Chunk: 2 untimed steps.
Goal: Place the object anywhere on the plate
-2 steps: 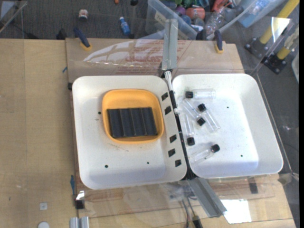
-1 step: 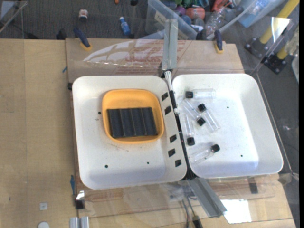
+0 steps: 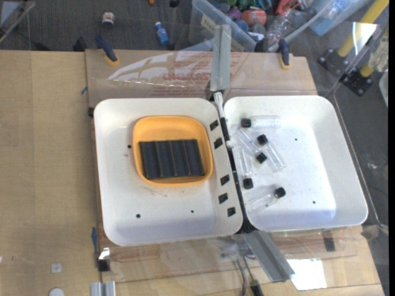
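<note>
Orange, a rounded-square plastic plate (image 3: 173, 128) is seated in the left white bin (image 3: 117, 214), and a dark ribbed rectangular block (image 3: 171, 159) is borne on it. Small clear vials with black caps (image 3: 262, 157) are scattered in the right white bin (image 3: 321, 165).

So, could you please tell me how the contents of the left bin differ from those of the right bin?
The left bin holds one orange plate with a dark ridged slab on it; the right bin holds several small clear vials with black caps. The plate sits centred, while the vials lie scattered at different angles towards the right bin's left side. Both bins are shallow, white and square with rounded corners.
</note>
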Available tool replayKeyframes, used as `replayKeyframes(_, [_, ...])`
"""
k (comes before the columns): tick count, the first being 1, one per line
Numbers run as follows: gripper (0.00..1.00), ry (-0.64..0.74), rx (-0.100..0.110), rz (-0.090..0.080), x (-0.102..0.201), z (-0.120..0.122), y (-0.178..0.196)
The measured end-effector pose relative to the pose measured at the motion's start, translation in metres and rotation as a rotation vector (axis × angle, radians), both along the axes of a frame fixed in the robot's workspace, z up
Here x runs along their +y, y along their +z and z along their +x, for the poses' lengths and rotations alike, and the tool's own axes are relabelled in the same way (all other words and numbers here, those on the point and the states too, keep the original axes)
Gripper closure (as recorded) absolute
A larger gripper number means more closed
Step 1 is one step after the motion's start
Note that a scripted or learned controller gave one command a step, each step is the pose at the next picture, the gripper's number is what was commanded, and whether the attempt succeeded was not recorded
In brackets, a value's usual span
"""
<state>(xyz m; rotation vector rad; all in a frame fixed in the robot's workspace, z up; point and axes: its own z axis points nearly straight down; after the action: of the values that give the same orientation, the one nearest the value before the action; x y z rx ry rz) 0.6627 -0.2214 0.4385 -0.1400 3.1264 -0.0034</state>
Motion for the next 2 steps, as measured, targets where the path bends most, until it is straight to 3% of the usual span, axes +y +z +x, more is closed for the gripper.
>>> replayKeyframes(1, [1.00, 0.181, -0.001, -0.002, 0.0003, 0.0056, 0.0001])
replayKeyframes(2, [1.00, 0.479, -0.001, -0.005, -0.0002, 0.0054, 0.0002])
